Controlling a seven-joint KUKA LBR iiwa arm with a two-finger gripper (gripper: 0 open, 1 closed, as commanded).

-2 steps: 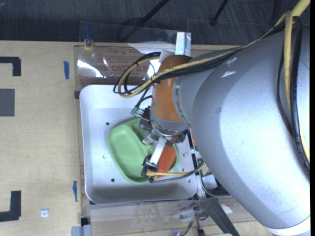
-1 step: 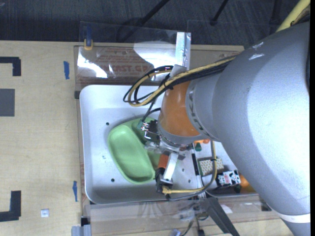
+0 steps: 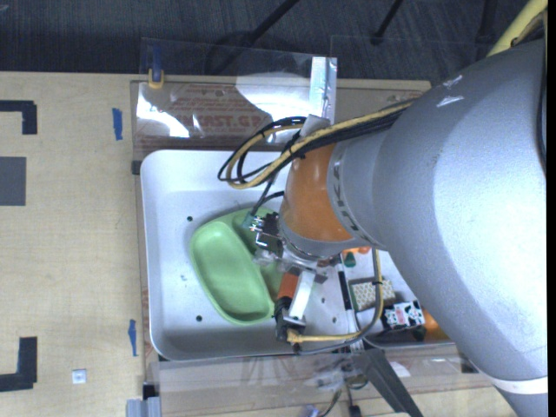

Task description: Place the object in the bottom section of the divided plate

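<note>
Bench (image 3: 69, 259): pale wood, lying under everything, carrying black tape corners (image 3: 24, 365) at the left edge and short blue tape marks (image 3: 132, 335) beside the bin. White bin (image 3: 165, 233): shallow, sitting on the bench with its near rim running along the lower part of the view. Divided plate (image 3: 228, 272): green, oblong, resting flat inside the white bin toward its near half; its long axis is running from upper left to lower right of the view, the rounded near end pointing at the gripper. Gripper (image 3: 291, 318): hanging just beside the plate's near-right end, over the bin floor; whether it is open or closed cannot be told, and nothing is showing in its grasp. Small mixed items (image 3: 401, 314): lying to the right, partly hidden under the arm. Arm (image 3: 452, 198): grey, reaching in from the right, its orange band (image 3: 311, 202) standing above the plate, yellow and black cables (image 3: 261, 150) looping off it. Clear plastic sheet (image 3: 234, 102): standing behind the bin. Dark carpeted floor (image 3: 130, 7): lying farthest back
</note>
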